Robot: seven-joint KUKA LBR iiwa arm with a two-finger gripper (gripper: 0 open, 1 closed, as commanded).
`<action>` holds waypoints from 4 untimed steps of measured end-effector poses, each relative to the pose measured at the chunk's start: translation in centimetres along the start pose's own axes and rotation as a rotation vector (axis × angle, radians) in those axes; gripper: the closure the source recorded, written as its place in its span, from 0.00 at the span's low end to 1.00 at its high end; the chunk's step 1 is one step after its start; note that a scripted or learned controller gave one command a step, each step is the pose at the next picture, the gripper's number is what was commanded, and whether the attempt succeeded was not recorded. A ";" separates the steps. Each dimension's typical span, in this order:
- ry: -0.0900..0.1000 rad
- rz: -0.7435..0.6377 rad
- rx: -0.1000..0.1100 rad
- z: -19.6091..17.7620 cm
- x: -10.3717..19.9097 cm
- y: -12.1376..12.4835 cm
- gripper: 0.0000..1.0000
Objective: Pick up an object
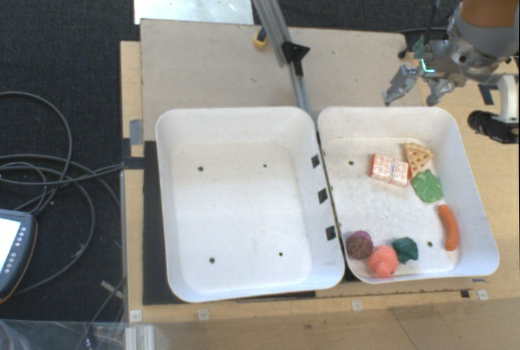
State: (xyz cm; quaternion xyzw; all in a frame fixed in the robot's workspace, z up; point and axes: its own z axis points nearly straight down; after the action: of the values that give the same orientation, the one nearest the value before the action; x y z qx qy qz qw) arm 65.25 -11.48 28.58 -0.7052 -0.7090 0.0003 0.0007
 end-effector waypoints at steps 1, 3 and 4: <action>-0.001 -0.001 -0.003 -0.2 0.0 0.0 0.00; -0.001 0.006 0.002 10.9 -1.4 -0.6 0.00; 0.000 0.002 0.002 15.9 -0.5 -0.1 0.00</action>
State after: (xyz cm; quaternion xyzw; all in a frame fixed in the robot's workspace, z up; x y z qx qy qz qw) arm 65.09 -11.99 12.68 -0.7058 -0.7084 0.0008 0.0014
